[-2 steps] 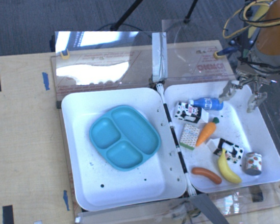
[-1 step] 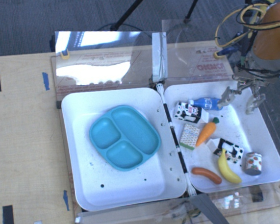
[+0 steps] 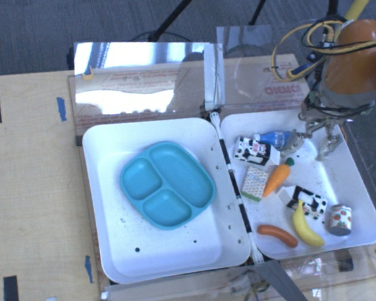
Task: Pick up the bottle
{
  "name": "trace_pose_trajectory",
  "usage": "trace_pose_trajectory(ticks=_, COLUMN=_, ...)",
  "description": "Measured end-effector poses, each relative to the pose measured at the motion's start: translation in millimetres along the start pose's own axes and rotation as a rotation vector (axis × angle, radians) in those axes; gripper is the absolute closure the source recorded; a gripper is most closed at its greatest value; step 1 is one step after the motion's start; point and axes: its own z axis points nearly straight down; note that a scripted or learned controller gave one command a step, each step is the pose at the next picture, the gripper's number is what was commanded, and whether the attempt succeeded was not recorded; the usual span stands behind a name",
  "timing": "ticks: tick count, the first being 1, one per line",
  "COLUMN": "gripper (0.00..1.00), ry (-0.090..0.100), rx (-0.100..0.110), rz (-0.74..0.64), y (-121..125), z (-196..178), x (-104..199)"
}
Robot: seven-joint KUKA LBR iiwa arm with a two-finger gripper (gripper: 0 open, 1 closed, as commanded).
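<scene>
The bottle (image 3: 260,146) lies on its side at the far left of the right bin (image 3: 360,183). It has a black-and-white cow-pattern label and a blue end that points right. My gripper (image 3: 314,142) hangs just right of that blue end, low over the bin's far side. It is open, its two fingers spread apart with nothing between them. The left finger (image 3: 297,140) sits close to the bottle's blue end; I cannot tell if they touch.
In the right bin lie a carrot (image 3: 277,177), a pale packet (image 3: 254,182), a cow-pattern block (image 3: 309,201), a banana (image 3: 306,225), a sausage (image 3: 277,235) and a small can (image 3: 339,219). The left bin (image 3: 117,239) holds a blue divided plate (image 3: 168,183).
</scene>
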Motion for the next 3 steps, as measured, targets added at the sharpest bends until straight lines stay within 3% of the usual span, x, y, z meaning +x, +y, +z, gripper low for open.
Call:
trace_pose_trajectory(ticks=1, gripper=0.0, ry=0.004, rx=-0.004, rz=-0.062, y=44.5, z=-47.3, x=11.2)
trace_pose_trajectory(ticks=2, gripper=0.0, ry=0.004, rx=-0.006, rz=-0.209, y=120.6, z=-61.7, x=43.8)
trace_pose_trajectory(ticks=3, gripper=0.0, ry=-0.004, rx=-0.003, rz=-0.487, y=59.6, z=-49.8, x=25.2)
